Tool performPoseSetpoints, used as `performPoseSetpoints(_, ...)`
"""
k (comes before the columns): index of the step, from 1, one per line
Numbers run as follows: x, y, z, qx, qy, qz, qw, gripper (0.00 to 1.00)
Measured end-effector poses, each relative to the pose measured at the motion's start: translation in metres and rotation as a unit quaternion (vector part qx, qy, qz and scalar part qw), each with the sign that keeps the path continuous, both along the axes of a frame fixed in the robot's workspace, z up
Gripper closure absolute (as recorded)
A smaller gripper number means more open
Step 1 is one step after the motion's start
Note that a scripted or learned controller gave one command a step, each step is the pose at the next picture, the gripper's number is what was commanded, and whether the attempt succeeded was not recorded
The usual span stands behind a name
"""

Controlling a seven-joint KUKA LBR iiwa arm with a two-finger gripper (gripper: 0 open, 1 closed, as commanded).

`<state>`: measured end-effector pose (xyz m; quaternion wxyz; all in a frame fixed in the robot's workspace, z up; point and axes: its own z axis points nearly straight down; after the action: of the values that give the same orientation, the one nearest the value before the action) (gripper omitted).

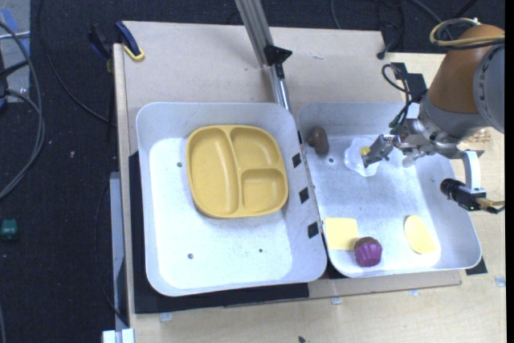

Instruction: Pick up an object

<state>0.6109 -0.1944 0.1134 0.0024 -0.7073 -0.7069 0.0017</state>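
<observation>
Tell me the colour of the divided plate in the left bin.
Yellow: the divided plate shows plainly in the camera view.

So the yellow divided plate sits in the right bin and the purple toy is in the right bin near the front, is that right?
Not quite. The camera view shows the yellow divided plate in the left bin, not the right one. The purple toy is indeed in the right bin near the front.
</observation>
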Motion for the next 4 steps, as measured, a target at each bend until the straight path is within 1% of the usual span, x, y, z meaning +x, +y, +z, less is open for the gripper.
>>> performPoseSetpoints(1, 0.000, 0.001, -0.021, -0.0005, -0.002, 0.000, 1.0000, 0.00)
performPoseSetpoints(2, 0.002, 0.001, -0.008, -0.0012, -0.006, 0.001, 1.0000, 1.00)
performPoseSetpoints(4, 0.000, -0.005, 0.119, -0.0023, -0.007, 0.001, 1.0000, 1.00)
